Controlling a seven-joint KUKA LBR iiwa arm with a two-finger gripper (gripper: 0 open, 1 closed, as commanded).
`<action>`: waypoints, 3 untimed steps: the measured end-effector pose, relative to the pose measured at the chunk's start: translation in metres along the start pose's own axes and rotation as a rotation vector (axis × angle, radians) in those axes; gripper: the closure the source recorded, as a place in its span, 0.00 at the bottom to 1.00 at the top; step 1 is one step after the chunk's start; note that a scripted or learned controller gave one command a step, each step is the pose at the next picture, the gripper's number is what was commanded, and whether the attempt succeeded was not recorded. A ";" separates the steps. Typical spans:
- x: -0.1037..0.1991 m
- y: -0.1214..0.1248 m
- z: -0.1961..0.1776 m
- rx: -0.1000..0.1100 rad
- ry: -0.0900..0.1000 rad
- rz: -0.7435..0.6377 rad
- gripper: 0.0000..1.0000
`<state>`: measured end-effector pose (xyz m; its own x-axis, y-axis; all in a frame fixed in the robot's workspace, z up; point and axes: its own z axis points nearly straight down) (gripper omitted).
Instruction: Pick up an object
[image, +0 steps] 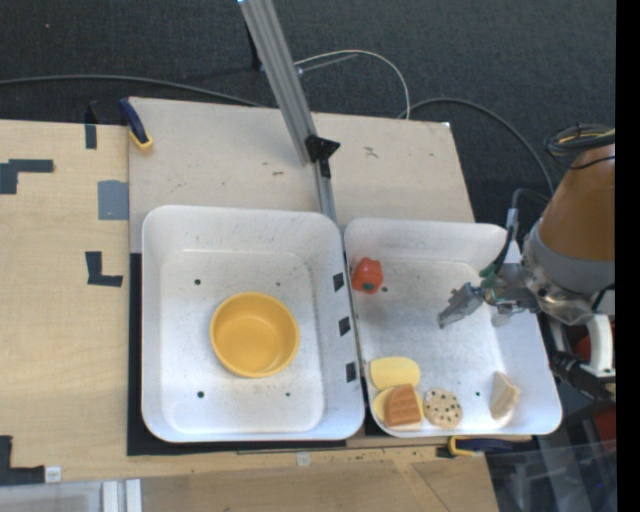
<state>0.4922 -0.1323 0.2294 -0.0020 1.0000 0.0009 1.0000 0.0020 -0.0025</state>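
Left bin (160, 300), centre-left of frame: one yellow bowl (254, 333) sitting upright on the floor, roughly mid-bin, nothing else with it.

Right bin (420, 235), centre-right: small red tomato-like piece (367, 274) at the upper-left corner, close against the dividing wall. Along the bottom edge a cluster of toy foods: pale yellow piece (394, 372), toast-coloured slice (403, 406) just below and touching it, a speckled cookie (442, 407) beside that, then a cream wedge (503, 396) leaning at the lower-right wall. Probably scattered loose as pick candidates; most sit against walls, awkward for a grasp.

Gripper (450, 312) hangs over the bare middle of the right bin, arm coming in from the right edge, wrist tilted down-left. Nothing between the fingers. Whether the jaws are apart or together: cannot tell, too small and dark. Nearest targets are the tomato up-left and the cookie below; neither touched.

No readable labels, brands or writing anywhere.
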 end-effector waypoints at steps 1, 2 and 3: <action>0.000 0.000 0.000 0.000 0.000 0.000 0.00; 0.004 -0.003 0.044 0.004 0.001 0.001 0.00; -0.003 -0.004 0.091 0.005 0.001 0.002 0.00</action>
<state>0.4884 -0.1348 0.1389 -0.0002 1.0000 0.0015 1.0000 0.0003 -0.0078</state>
